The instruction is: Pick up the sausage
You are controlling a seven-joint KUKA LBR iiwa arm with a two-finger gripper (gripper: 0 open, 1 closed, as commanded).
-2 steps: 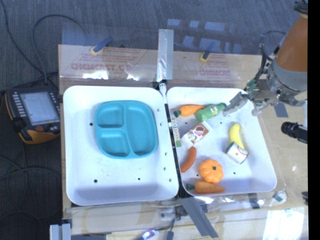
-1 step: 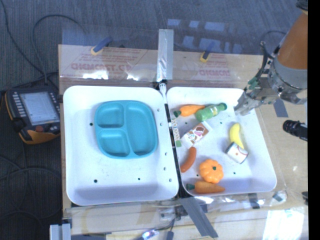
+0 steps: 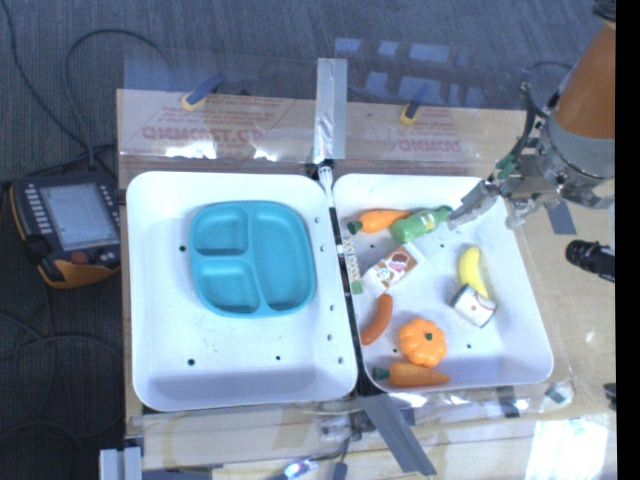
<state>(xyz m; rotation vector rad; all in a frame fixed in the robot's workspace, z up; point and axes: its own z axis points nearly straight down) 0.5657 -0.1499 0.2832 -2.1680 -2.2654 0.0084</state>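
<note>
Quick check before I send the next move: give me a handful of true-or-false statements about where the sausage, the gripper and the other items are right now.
1. The sausage lies in the right bin. True.
2. The sausage rests on the blue tray. False: the tray sits in the left bin, and the sausage lies in the other bin, near the divider.
3. The gripper is at the far side of the right bin, close to the green bottle. True.
4. The gripper holds the sausage. False: the sausage lies on the bin floor, well away from it.
5. The pumpkin lies just right of the sausage. True.
</note>
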